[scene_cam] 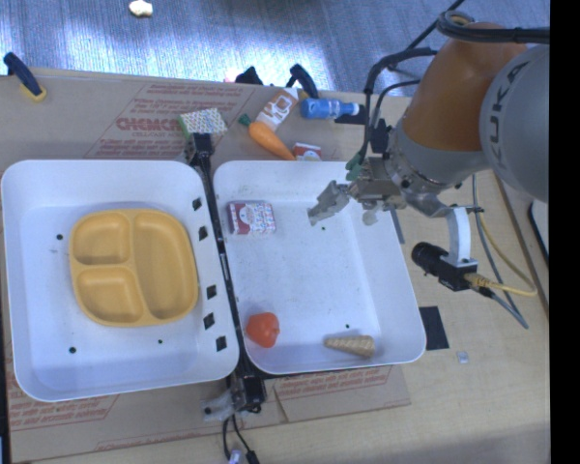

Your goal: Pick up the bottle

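A blue bottle point(327, 109) lies on its side on the cardboard behind the right bin point(391, 259), outside it. Beside it to the left lies a small white and orange bottle point(279, 108). My gripper point(348, 210) hangs over the back right part of the right bin, a little in front of the blue bottle and to its right. The fingers point(324, 205) are spread open with nothing between them. The arm's grey and orange wrist point(454, 104) rises to the right and hides the bin's back right corner.
In the right bin lie a small pink and white box point(249, 217), a red tomato point(263, 329) and a cone point(351, 344). A yellow divided plate point(133, 264) sits in the left bin point(19, 211). A carrot point(269, 139) lies behind the right bin.
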Robot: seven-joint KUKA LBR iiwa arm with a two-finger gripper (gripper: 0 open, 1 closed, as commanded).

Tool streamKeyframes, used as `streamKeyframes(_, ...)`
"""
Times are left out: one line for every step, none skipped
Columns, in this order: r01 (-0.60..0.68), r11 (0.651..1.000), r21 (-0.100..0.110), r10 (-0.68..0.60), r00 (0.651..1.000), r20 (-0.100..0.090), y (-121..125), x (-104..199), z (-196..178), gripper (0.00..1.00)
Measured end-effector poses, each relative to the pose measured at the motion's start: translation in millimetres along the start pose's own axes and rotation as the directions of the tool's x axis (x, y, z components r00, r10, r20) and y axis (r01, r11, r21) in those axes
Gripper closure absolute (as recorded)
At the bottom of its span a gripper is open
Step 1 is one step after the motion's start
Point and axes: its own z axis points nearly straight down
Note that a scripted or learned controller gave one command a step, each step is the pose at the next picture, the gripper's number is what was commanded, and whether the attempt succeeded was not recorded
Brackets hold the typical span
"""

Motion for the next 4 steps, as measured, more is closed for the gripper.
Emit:
streamKeyframes(-0.322, 0.947, 0.003, 0.322, 0.947, 0.000, 0, 17, 91, 0.00)
streamKeyframes(-0.319, 0.948, 0.005, 0.319, 0.948, 0.000, 0, 18, 81, 1.00)
streamKeyframes(-0.317, 0.949, 0.002, 0.317, 0.949, -0.001, -78, 47, 80, 1.00)
streamKeyframes(-0.110, 0.994, 0.002, 0.110, 0.994, -0.002, -77, 74, 80, 1.00)
